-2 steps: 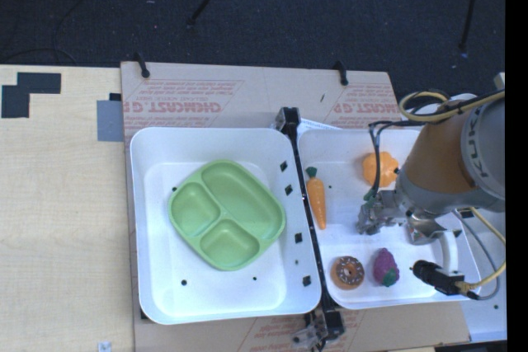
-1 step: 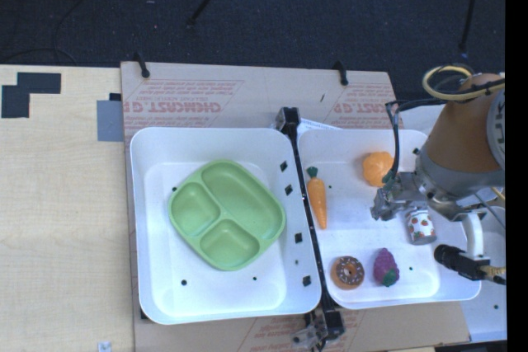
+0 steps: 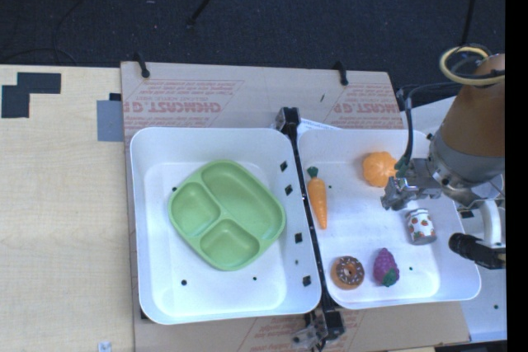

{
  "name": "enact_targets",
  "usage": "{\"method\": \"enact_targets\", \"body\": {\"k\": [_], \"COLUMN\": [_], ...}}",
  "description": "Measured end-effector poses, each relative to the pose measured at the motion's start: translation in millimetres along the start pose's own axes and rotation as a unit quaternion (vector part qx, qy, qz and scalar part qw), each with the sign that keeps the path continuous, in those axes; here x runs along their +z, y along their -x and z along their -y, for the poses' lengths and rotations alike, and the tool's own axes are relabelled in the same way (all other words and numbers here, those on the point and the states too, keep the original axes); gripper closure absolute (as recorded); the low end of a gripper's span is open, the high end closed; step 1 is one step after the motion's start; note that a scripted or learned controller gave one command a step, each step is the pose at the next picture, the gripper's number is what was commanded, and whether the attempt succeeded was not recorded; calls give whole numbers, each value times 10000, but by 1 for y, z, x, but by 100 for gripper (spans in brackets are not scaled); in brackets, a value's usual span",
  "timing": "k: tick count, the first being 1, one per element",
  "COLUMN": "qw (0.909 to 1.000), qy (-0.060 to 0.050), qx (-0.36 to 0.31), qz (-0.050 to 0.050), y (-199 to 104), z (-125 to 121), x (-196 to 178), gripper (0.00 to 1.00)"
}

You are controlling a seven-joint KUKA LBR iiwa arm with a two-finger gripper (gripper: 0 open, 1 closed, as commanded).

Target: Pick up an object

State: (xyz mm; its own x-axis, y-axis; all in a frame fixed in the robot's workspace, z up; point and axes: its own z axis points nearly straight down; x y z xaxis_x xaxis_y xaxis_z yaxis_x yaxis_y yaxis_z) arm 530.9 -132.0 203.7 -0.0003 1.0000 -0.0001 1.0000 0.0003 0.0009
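Camera view: the arm's tool (image 3: 402,195) hangs over the right bin (image 3: 462,286), beside an orange (image 3: 379,168) and a small jar (image 3: 420,227); nothing sits between its fingers, whose spread is unclear. A green plate (image 3: 226,213) fills the left bin (image 3: 157,293).

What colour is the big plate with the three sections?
Light green. The plastic divided plate lies in the left white bin; the camera view shows it clearly.

The arm (image 3: 474,128) reaches in from the right, its tool (image 3: 400,194) lowered.
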Motion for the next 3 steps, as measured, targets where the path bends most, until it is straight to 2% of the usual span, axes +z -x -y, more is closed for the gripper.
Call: {"method": "enact_targets", "body": {"k": [2,3], "qw": [10000,10000], "qy": [-10,-18], "qx": [-24,-18], "qz": [-9,-7], "y": [-104,-159], "z": [-45,-50], "x": [-19,-22], "gripper": [100,100]}}
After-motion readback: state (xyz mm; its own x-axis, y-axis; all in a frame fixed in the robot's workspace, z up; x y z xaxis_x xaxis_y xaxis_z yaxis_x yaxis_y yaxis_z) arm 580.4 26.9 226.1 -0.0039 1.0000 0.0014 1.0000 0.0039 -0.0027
